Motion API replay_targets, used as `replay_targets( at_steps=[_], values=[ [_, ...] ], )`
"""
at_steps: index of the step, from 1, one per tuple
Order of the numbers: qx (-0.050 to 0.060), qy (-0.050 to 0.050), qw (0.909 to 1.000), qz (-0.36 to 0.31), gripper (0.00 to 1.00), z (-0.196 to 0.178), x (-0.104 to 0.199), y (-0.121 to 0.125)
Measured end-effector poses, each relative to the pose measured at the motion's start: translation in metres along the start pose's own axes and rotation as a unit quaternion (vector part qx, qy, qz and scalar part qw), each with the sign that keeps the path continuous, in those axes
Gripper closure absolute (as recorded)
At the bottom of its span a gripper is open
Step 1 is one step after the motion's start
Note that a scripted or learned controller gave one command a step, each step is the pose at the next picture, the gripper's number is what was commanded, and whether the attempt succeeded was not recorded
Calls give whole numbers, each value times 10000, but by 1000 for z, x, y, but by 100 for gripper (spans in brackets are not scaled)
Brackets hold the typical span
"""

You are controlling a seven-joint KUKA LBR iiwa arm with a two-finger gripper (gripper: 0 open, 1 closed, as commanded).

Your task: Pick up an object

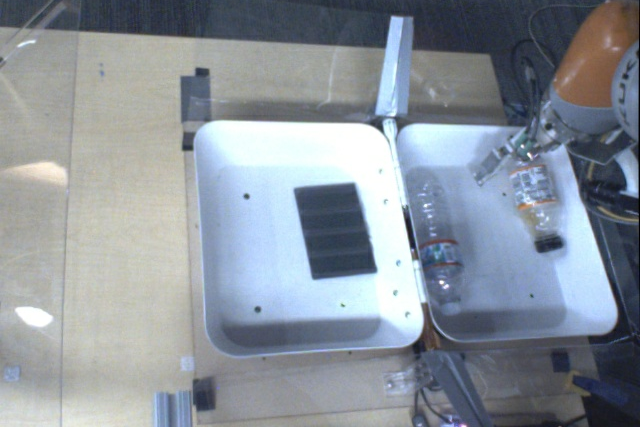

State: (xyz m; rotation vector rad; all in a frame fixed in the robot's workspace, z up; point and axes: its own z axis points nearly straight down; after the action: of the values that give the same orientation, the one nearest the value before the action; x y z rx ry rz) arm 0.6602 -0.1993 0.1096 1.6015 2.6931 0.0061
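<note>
Jaws: state unclear — gripper [497, 163] low in right bin [590, 300], just beside small bottle [533, 200]
Right bin: clear bottle [436, 240] along left wall
Left bin [230, 215]: black pad [334, 229] — mid-floor

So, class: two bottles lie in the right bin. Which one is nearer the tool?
The small amber bottle with the dark cap, by the bin's right side. It lies just below the tool; the clear bottle lies along the left wall.
</note>
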Motion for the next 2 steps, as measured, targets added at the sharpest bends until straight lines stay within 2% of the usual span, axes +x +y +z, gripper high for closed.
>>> replay_targets(
  at_steps=[1, 2],
  values=[
    [108, 52, 9935, -1130, 0, 12, -16, -2],
    [-6, -70, 9935, -1134, 100, 0, -18, 4]
  ],
)
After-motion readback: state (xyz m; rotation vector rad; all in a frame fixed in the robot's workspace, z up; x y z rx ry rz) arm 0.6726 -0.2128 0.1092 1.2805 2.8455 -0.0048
